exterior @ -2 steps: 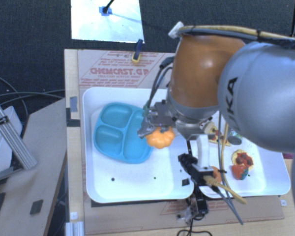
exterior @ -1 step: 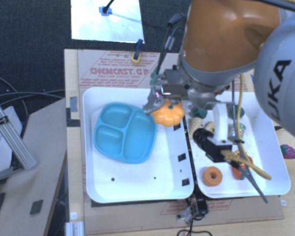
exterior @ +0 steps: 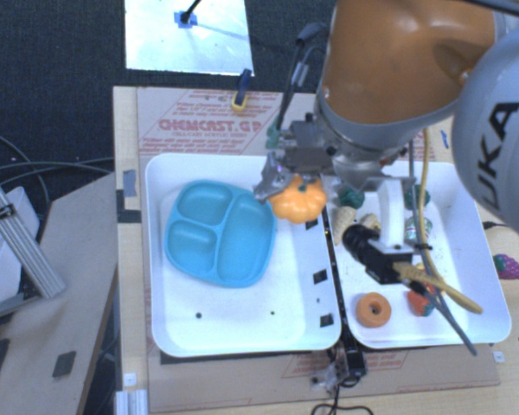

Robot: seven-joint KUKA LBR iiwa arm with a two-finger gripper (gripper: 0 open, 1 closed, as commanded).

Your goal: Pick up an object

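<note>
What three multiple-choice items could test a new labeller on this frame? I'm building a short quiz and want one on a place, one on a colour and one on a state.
1. Where does the blue divided plate lie?
A. in the left bin
B. in the right bin
C. on the cardboard behind the bins

2. What colour is the small ring-shaped toy near the front of the right bin?
A. green
B. orange
C. white

3. How does the orange pumpkin-like toy sit?
A. on the blue plate
B. at the divide between the bins, just under the gripper
C. on the floor outside the bins

Answers: 1 A, the plate rests on the left bin's floor. 2 B, the ring is plainly orange. 3 B, the toy is at the bins' inner edges below the gripper; whether the gripper grips it cannot be told.
</note>
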